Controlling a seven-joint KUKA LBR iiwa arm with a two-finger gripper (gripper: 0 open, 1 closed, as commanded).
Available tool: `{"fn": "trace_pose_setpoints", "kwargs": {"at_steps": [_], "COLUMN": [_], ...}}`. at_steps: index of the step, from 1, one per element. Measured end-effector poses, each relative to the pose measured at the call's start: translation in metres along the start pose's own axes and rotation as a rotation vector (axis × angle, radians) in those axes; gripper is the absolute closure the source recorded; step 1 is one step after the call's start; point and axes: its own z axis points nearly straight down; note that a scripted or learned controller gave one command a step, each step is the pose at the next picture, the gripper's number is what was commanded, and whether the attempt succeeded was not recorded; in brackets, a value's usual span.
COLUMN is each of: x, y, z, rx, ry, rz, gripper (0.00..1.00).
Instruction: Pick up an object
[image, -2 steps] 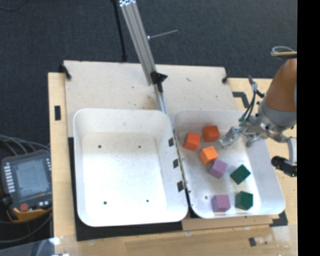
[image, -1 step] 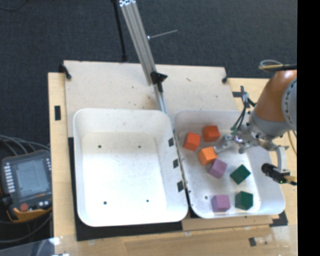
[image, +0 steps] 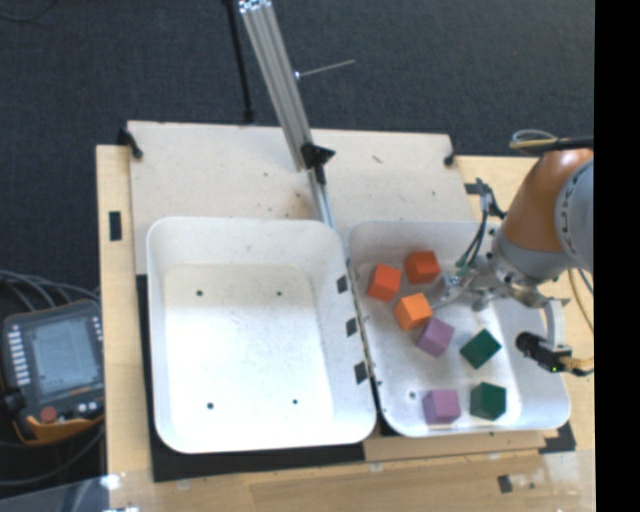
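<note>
On the tabletop (image: 115, 300), the fingers (image: 450, 287), open or shut I cannot tell, hover by an orange block (image: 412, 311), needing to drop and squeeze.

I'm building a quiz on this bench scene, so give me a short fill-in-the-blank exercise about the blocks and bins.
1. All the blocks lie in the ____ bin as the camera sees it.
2. The number of orange blocks is ____.
3. The purple blocks and the green blocks each number ____.
4. The tool hovers nearest blocks of the colour ____.

Missing words: right; three; two; orange
</note>
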Motion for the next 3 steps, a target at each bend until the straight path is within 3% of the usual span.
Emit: {"fn": "trace_pose_setpoints", "kwargs": {"at_steps": [1, 3], "x": [-0.001, -0.014], "y": [0.001, 0.004], "z": [-0.013, -0.112], "rx": [-0.005, -0.005], "ry": [-0.001, 0.001], "rz": [0.002, -0.002], "gripper": [1.00, 1.00]}}
